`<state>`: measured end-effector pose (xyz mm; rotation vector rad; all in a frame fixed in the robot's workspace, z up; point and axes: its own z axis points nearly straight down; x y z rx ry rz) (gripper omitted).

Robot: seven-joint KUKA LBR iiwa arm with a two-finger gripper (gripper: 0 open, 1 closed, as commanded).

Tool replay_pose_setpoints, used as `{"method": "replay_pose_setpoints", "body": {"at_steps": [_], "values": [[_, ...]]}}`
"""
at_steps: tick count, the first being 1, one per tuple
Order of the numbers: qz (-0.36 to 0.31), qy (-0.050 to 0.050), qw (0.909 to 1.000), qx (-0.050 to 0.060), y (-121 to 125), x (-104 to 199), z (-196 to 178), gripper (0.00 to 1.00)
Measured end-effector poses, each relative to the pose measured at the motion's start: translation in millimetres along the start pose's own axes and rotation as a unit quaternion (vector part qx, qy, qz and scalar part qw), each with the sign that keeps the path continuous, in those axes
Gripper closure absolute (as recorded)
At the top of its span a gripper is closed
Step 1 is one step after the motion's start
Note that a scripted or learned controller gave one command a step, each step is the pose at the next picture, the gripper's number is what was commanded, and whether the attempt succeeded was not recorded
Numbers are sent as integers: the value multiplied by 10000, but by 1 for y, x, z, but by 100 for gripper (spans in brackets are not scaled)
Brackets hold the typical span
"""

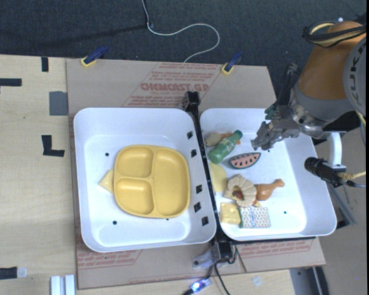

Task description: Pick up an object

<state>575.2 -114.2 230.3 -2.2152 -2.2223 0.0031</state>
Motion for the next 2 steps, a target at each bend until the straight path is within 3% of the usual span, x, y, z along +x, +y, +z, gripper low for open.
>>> {"method": "replay_pose_setpoints", "body": {"at_steps": [1,2], "values": [[-2,1,10000,4,-37,38,2,100],[-6,1,10000,6,-56,81,14,100]]}}
